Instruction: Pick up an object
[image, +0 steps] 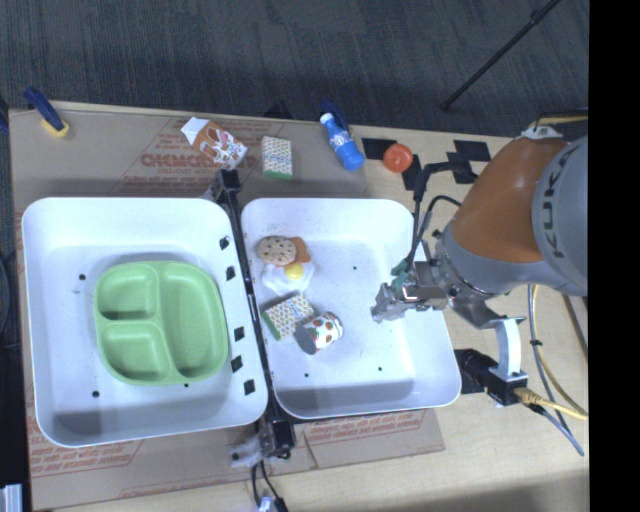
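Bench station, two white bins recorded side by side. Left bin (50, 300): one green divided tray (160, 322), lying flat. Right bin (400, 385): three small items grouped near its left wall, namely a cookie packet (279, 250) with a yellow piece beside it, a patterned square packet (287, 315), and a round decorated object (320, 332) touching that packet's right side. Gripper (385, 305): positioned over the right half of the right bin, well apart from the cluster, nothing seen between its fingers; whether they are spread or pressed together cannot be told from this slant. Outside the bins, along the far edge: a blue bottle (342, 142), an orange ball (398, 156), a small box (277, 157), a wrapped snack (215, 145). Step in hand, as judged: approach to a pick target. Recommended handling: the round decorated object is best favoured, being nearest and standing proud; the gripper should be centred above it and lowered straight, so the neighbouring packet is not nudged.
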